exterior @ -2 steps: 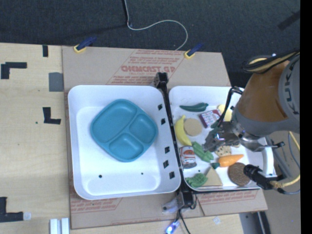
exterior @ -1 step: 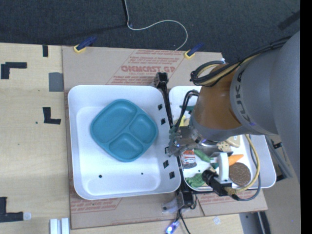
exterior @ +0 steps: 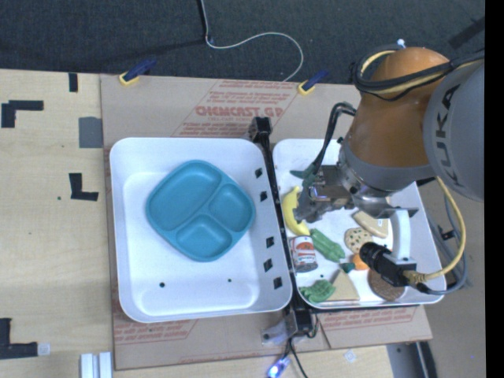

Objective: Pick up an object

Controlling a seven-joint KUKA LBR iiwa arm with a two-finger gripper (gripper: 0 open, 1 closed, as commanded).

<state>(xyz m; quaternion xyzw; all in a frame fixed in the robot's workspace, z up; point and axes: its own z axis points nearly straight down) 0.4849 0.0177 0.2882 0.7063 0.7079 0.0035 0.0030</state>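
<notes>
Camera view shows two white bins side by side on a cardboard sheet (exterior: 236, 109). The left bin (exterior: 130, 235) holds a blue divided plate (exterior: 201, 209), lying flat near its middle. The right bin (exterior: 429, 227) holds many small things: a yellow banana (exterior: 291, 213) close to the left wall, a green piece (exterior: 327, 244) just beside it, a small can with a red label (exterior: 304, 253), a green leafy item (exterior: 319, 291) near the front wall, and a spotted round cookie (exterior: 357, 238). The arm (exterior: 398, 120) hangs over the right bin, and its gripper (exterior: 321, 198) is low, just beside the banana. Whether its fingers are apart or together cannot be told.
</notes>
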